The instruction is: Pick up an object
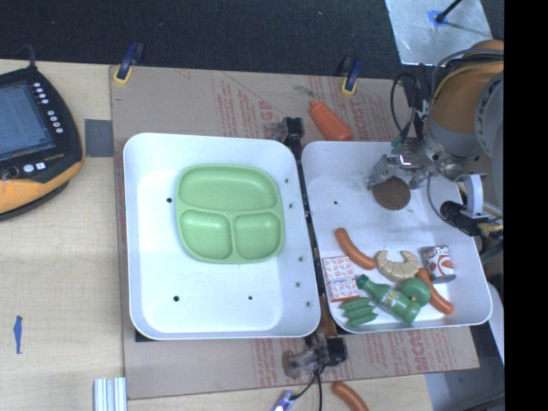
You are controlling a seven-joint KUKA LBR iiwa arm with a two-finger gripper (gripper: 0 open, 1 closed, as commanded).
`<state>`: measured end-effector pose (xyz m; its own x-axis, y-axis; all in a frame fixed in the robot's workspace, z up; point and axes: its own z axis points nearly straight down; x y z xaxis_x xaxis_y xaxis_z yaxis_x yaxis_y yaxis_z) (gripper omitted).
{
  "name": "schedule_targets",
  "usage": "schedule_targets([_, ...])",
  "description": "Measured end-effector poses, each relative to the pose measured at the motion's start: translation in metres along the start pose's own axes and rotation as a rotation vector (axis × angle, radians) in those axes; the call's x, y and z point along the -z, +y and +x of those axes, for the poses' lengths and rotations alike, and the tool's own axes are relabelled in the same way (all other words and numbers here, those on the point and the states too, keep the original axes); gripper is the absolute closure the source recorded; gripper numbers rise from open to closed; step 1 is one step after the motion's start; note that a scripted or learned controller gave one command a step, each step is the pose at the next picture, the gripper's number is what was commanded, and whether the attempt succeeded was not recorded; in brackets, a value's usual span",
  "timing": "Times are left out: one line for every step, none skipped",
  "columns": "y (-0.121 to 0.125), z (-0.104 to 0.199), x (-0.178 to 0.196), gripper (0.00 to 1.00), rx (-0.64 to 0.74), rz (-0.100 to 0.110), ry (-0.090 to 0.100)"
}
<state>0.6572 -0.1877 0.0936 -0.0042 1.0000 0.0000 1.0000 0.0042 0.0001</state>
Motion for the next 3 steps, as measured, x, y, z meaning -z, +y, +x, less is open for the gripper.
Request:
schedule_targets([0.001, -0.001, 0.013, 1.00, 0.004, -0.003, -0.003])
schedule_targets([0.001, -0.001, 0.013, 0.00, 0.004, -0.003, -0.003])
schedule_targets([-0.023, 0.042, -0.002, 0.00, 0.002, 0.004, 0.000])
